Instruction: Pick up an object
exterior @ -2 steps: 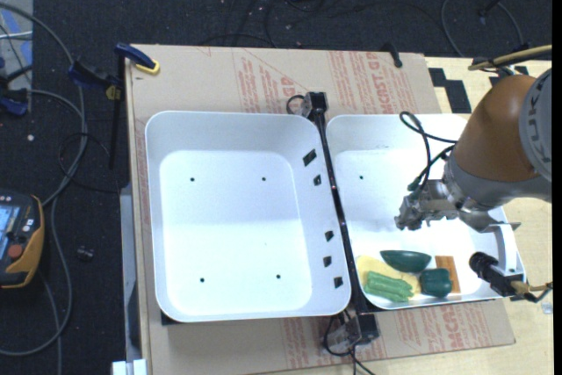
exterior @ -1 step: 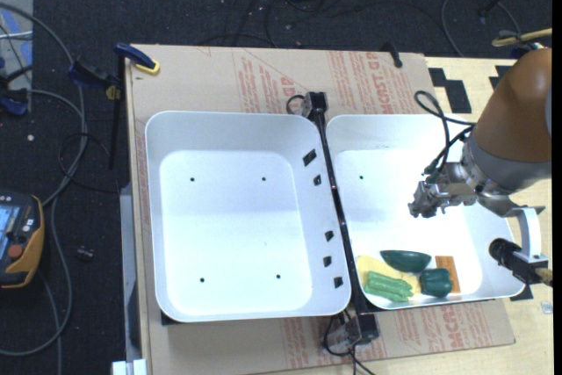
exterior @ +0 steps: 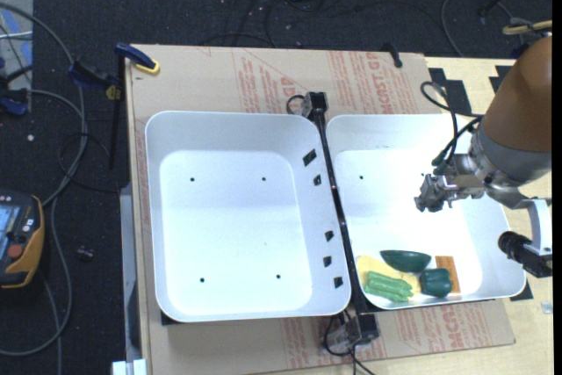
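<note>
Several small objects lie together at the near edge of the right bin: a dark green bowl-shaped piece, a light green ridged piece, a teal block, a yellow flat piece and an orange-brown piece. My gripper hangs over the middle right of that bin, above and behind the objects and apart from them. Nothing shows between its fingers.
The left bin sits beside the right one, with a black divider strip between them. Both rest on a cardboard sheet. Cables and a blue and yellow clamp lie beyond the far left corner.
</note>
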Tool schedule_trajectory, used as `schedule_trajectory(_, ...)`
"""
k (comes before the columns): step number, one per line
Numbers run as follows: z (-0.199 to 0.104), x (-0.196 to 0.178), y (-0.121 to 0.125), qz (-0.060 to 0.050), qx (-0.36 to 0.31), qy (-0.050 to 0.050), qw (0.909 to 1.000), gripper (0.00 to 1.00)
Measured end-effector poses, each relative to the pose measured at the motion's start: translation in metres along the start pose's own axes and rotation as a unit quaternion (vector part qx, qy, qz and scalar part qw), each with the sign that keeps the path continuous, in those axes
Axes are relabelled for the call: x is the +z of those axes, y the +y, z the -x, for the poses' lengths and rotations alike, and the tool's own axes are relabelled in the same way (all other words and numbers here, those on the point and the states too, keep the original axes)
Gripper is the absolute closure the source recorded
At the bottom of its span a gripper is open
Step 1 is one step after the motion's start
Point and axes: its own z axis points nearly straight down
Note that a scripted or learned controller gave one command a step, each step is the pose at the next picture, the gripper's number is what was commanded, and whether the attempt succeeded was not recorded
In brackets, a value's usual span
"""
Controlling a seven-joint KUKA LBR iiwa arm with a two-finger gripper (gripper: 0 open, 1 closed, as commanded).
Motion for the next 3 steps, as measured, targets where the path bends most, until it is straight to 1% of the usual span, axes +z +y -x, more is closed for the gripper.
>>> schedule_trajectory(1,-0.051,-0.01,0.016,-0.001,-0.002,0.001,1.0,1.0)
schedule_trajectory(2,-0.103,-0.017,0.038,-0.001,-0.003,0.001,1.0,1.0)
schedule_trajectory(3,-0.161,-0.009,0.048,-0.001,-0.002,0.001,1.0,1.0)
